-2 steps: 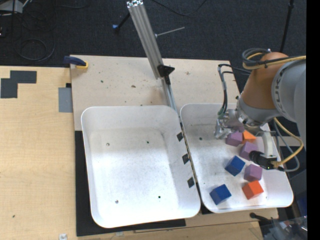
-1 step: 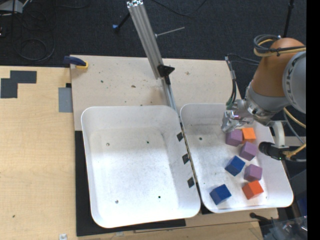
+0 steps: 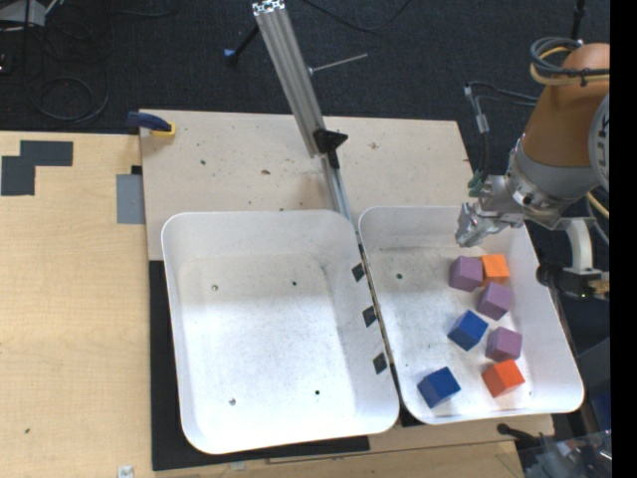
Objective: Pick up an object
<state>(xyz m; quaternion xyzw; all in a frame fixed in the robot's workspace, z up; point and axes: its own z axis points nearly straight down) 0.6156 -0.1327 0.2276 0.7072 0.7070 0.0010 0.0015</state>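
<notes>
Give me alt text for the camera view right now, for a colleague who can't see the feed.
The gripper hangs over the far end of the right bin, just beyond a cluster of seven blocks: three purple, two orange, two blue. The nearest are a purple block and an orange block. The left bin sits alongside.

— What's under you right now?

— My gripper hangs over the back of the right bin, just behind a purple cube and an orange cube.

— And the rest?

— More cubes toward the front: two purple, two blue, another orange. The left bin sits alongside on the desk.
</notes>
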